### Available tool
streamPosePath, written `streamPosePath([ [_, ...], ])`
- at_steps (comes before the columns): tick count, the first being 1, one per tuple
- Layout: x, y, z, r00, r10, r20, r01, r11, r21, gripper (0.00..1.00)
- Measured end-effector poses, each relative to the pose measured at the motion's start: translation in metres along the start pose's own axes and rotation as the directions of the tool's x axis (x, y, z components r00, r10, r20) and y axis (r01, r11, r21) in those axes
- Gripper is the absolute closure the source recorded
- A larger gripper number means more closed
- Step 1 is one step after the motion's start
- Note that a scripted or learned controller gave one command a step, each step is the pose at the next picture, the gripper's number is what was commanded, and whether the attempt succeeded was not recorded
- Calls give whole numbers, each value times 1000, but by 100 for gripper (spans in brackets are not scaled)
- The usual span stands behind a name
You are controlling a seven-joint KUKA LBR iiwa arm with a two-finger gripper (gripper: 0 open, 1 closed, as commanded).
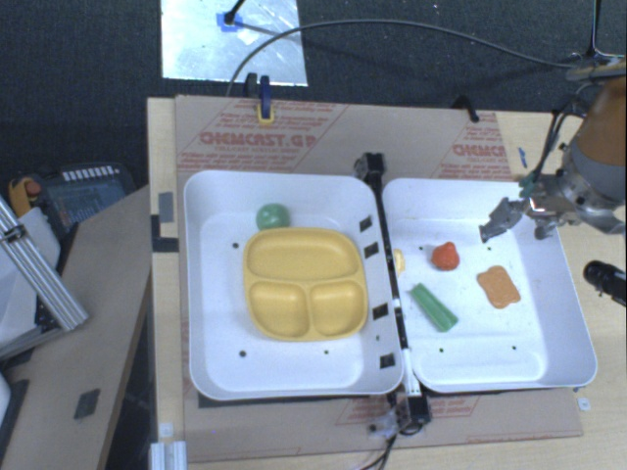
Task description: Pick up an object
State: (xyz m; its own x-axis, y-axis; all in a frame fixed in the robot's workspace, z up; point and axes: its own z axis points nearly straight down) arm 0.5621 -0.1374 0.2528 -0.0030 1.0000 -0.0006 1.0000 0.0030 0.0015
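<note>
Arm enters from the right; the end effector (511,216) sits over the upper right part of the right bin (563,360), above the bin floor. Fingers too small and dark to read: cannot tell whether they are spread or closed. Nothing visible between them.

Right bin contents, all lying loose on the floor:
- red-orange round piece (446,256), near the middle, down and left of the end effector, apart from it
- orange flat piece (499,287), right of the red one, below the end effector
- green stick (433,306), tilted, lower left of centre
- small yellow bit (397,259) hard against the left wall, beside the divider

Open floor along the bottom of the right bin and in its top left corner. The three larger pieces stand apart from each other and from the walls.

Left bin (211,360): yellow three-compartment tray (299,282) takes up the centre; a green round object (272,215) touches its upper left rim. Narrow margins of floor all round the tray.

Bins meet at a black clipped seam (384,272). Under them a cardboard sheet (323,130) on the table, printed in red "CHEMCAST", with further characters after it unclear; a second red print at the upper right is too skewed to read.
</note>
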Motion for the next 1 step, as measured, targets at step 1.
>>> streamPosePath([
  [1, 8, 0, 45, 1000, 1, -1, -1, 1000, 3, 0],
])
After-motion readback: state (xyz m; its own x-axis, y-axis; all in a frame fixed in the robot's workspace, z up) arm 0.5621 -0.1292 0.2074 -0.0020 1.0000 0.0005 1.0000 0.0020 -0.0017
